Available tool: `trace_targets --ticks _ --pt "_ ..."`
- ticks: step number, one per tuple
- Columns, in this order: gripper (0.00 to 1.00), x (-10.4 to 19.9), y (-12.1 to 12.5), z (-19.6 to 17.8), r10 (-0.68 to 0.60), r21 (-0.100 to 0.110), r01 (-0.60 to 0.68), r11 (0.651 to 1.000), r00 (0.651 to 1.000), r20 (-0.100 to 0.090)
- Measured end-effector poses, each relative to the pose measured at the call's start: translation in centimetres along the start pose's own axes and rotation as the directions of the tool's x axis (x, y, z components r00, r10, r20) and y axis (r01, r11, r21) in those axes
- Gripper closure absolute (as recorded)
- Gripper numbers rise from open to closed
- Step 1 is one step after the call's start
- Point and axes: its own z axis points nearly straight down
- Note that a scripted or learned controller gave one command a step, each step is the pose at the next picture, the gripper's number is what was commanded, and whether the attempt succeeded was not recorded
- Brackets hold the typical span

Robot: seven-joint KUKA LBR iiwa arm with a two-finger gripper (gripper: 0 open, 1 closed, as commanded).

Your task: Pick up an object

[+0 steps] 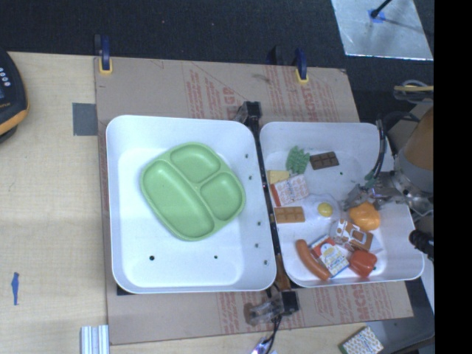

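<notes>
The right bin (346,135) holds several toy foods: a green leafy piece (297,158), a brown chocolate bar (323,160), a yellow cheese slice (278,176), a red-and-white packet (293,190), a brown wafer (289,214), a small yellow ball (325,210), an orange fruit (365,217), a sausage (312,260), a small carton (333,257) and a red piece (361,262). My gripper (366,195) hangs low over the bin's right side, just above the orange fruit. Whether it touches the fruit is unclear.
The left bin (133,271) bears a green divided plate (193,190). Clamps (252,111) join the bins at the back and front. A black and orange device (9,94) lies at the bench's far left. Cables trail by the arm at right.
</notes>
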Motion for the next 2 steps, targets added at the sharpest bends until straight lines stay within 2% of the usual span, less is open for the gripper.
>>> trace_targets --ticks 1,2 --pt "1.0 6.4 3.6 1.0 -0.005 -0.006 0.005 1.0 1.0 0.001" --pt "1.0 2.5 0.7 -3.5 0.003 -0.002 -0.003 1.0 1.0 -0.001"
